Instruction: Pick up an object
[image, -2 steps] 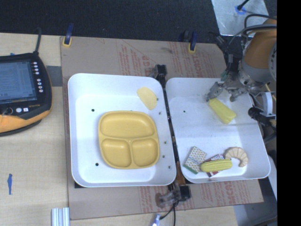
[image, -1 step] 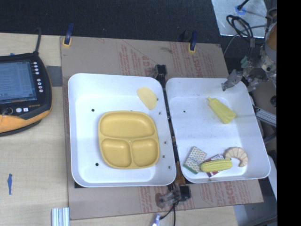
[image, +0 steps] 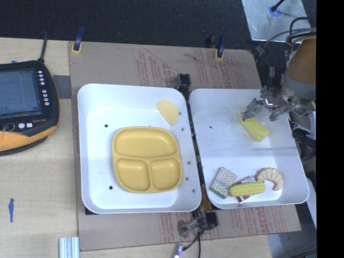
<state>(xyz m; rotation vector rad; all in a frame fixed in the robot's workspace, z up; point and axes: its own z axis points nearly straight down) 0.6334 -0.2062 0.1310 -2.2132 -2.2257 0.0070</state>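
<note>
My gripper hangs over the upper right part of the right bin, its two grey fingers spread apart and open. Just in front of the fingertips lies a yellow block on the bin floor; its upper left end sits by the left finger. Nothing is held between the fingers. At the front of this bin lie a corn cob, a croissant and a green-and-white cracker pack. A small red-edged item is partly hidden under the corn.
The left bin holds a yellow divided plate and a pale yellow chip-like piece. A tablet-like pendant lies on the bench at far left. Clamps hold the brown board at the back.
</note>
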